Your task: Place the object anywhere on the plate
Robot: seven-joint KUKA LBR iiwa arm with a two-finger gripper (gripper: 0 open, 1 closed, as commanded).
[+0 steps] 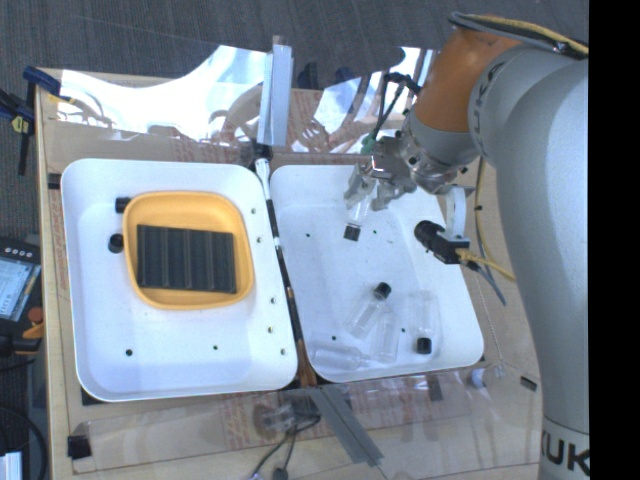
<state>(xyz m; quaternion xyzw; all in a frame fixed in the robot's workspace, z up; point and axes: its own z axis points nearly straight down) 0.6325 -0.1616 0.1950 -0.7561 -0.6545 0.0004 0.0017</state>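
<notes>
Apparently the carry step is in hand: the gripper (366,196) hangs over the upper part of the right bin (455,343), and a small clear vial with a dark cap (354,218) sits between its fingertips, cap end down, so the fingers look clamped on it. That is a judgement; the vial is transparent and the contact is small in this view.

The yellow plate (187,209), with a dark ribbed insert in its middle, lies in the left bin (170,373), well apart from the gripper and across the divider between the two bins. Nothing rests on the plate yet.

More clear vials (368,316) lie loose in the lower part of the right bin, some with dark caps, none near the gripper.

Next move calls for travel left over the divider with enough height to clear the bin walls, then a descent over the plate and release. Anywhere on the plate counts, so aim can be loose. Risk: a light, slick vial may slip from the grip or roll off the plate rim after release.

Writing: partial letters "KU" on the arm base at the lower right. A small screen device at the left edge, text too small to read.
</notes>
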